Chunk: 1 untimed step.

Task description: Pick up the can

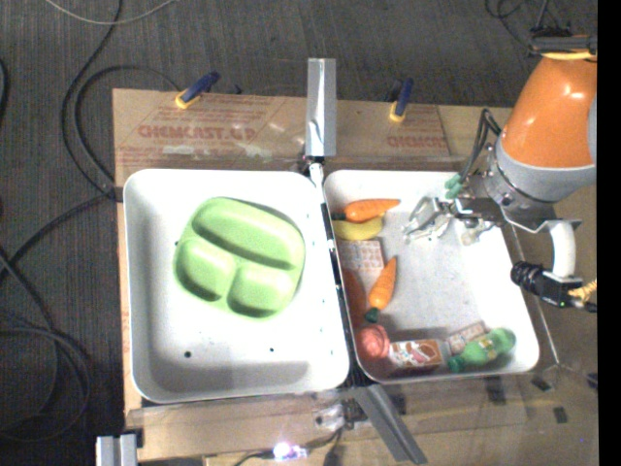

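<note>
your tool (432, 219) hangs released, well apart from the can (415, 353); crowding neighbours could spoil your grasp

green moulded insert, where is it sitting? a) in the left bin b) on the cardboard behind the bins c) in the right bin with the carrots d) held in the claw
a: the green moulded insert lies on the floor of the left bin, while the carrots lie in the right bin, where the claw hangs.
</note>
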Each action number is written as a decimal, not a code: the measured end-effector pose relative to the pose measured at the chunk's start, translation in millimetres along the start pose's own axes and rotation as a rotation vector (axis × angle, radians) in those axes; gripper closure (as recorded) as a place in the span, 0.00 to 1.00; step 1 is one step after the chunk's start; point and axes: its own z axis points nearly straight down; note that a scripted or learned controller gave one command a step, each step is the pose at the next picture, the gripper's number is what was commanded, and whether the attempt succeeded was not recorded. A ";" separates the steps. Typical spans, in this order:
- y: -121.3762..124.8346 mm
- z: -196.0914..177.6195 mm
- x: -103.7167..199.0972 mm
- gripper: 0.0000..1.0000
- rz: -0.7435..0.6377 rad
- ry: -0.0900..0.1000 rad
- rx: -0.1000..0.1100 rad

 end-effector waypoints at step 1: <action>56.9 29.8 -68.9 0.00 0.077 0.000 0.001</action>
